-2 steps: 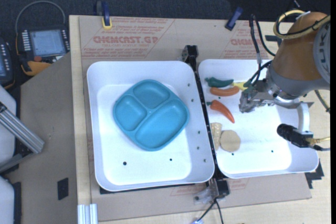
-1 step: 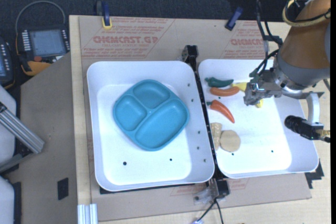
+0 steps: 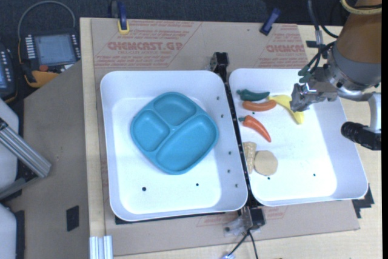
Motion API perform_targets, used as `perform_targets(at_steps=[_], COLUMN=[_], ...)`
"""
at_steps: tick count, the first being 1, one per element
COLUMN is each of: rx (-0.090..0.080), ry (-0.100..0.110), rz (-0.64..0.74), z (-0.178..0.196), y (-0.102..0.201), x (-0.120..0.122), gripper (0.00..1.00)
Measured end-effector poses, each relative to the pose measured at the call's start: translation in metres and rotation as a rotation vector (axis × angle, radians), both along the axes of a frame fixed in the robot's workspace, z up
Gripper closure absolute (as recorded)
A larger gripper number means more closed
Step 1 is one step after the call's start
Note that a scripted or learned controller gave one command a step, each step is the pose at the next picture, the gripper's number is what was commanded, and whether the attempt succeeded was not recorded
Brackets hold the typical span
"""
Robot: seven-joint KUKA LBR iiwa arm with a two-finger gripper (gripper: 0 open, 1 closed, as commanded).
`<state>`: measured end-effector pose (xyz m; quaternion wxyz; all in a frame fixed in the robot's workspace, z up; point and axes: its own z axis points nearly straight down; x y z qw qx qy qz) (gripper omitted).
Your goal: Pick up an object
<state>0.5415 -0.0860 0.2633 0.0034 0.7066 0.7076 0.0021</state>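
The right bin holds a green pepper, an orange carrot-like piece, a red-orange chili, a yellow banana and a tan cookie with a beige piece beside it. My gripper hangs low over the banana's right end, at the upper middle of the right bin. The wrist body covers its fingertips. A blue divided plate lies in the left bin.
Both bins sit on a cardboard sheet held by clamps at the back. A black divider runs between the bins. A pendant with a screen lies off the bench at the left.
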Motion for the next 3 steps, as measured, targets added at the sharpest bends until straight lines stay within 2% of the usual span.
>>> perform_targets(at_steps=[1,3], rx=[0.004,0.004], ry=[0.011,0.013], rz=[0.003,0.004], z=[-0.011,-0.029], y=[0.046,0.161], x=[-0.014,-0.019], gripper=[1.0,1.0])
